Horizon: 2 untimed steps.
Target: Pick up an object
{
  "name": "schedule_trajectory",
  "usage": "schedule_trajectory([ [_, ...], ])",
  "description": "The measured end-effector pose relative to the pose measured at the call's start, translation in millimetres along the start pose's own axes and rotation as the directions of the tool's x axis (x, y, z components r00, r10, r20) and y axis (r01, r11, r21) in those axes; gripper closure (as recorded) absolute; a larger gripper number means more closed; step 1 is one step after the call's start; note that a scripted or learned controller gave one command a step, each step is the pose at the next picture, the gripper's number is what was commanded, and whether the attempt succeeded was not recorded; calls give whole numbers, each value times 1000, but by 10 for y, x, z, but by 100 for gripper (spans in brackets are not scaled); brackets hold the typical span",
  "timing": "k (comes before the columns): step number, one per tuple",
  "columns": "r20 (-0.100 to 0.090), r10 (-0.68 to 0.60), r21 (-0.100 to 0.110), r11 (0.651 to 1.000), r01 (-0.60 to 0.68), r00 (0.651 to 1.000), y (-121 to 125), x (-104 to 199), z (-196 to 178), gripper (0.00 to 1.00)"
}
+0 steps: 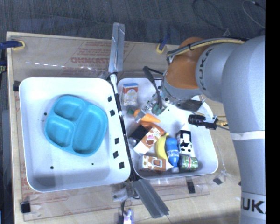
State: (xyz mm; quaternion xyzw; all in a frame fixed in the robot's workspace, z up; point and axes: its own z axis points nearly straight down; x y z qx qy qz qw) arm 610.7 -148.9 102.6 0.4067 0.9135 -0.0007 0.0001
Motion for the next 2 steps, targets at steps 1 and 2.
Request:
schedule_trajectory([
  [1, 0, 66, -1, 998, -66, 998, 357, 526, -973, 100],
  [2, 7, -362, -1, 932, 362, 932, 34, 434, -68, 100],
])
